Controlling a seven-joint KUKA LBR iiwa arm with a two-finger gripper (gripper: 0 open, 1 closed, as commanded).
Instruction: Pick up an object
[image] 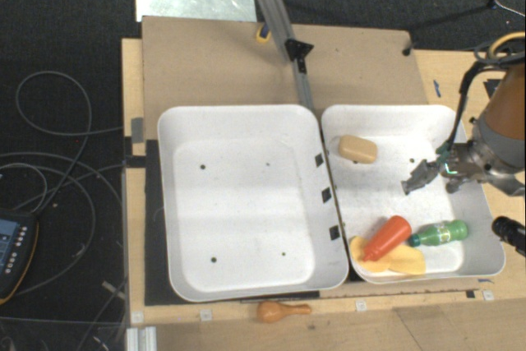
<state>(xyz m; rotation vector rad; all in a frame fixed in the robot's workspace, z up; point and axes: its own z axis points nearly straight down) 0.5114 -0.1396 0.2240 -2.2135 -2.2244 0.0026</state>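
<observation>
End effector [419, 177]: over the right bin [394, 123], fingers too dark to tell apart; grip state cannot be told.
Arm: cut off at right edge.
Yellow piece [403, 262]: below, partly hidden under orange carrot [386, 237].

Bench [214, 62]: tan board top, seen at a slant; two white bins side by side on it, left bin [177, 136] and right bin [386, 117] (edges touching at the middle); small orange-brown pear-shaped thing [282, 310] on the bench's front edge, just below the left bin.
</observation>
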